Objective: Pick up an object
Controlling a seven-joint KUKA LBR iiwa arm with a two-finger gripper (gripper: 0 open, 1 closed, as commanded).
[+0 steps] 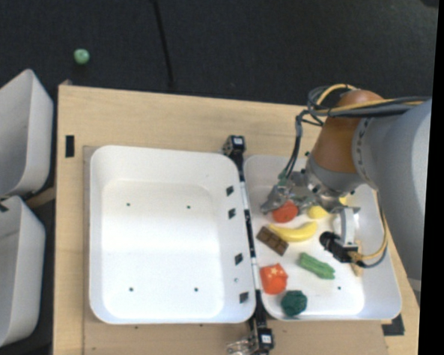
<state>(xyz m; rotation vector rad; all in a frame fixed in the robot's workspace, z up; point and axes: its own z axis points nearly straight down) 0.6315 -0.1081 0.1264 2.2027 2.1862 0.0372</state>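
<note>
My gripper (282, 199) is low in the right bin (376, 295), near its upper left part. A small red-orange object (285, 212) lies right under the gripper's tip, touching or nearly touching it. A yellow banana (298, 232) lies just below that, with a brown block (272, 240) at its left end. A small yellow piece (319, 212) peeks out by the wrist. Further toward the front lie a green pickle-shaped item (316, 265), a red and orange pepper (273, 278) and a dark green lump (294, 303).
The left bin (100, 203) stands beside the right one, divided from it by a ridge with black clips (242, 234). Black and yellow cables (345, 248) hang from the wrist over the right bin. Two white containers (10, 145) stand off the bench's left edge.
</note>
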